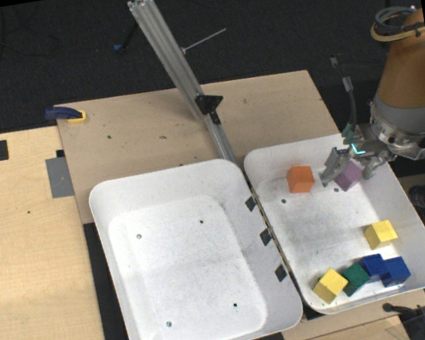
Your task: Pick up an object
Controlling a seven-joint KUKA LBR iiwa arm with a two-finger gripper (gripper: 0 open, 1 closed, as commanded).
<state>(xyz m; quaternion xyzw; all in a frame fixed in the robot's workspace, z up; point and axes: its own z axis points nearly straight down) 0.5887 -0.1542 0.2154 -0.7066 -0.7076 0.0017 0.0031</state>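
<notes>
In the camera view my gripper [350,168] hangs over the upper right part of the right bin [335,241]. A purple block [349,176] sits between its two fingers, which are shut on it. To its left an orange cube [300,179] rests on the bin floor. A yellow cube [381,233] lies lower right. Along the bin's front edge sit another yellow block [329,285], a green block [355,277] and two blue blocks [385,268], packed close together.
The left bin [184,264] lies beside the right one, with black clips [266,235] along the shared edge. A slanted metal rail [176,65] runs from the back of the bench down toward the bins. The arm's orange band [409,73] rises at the right.
</notes>
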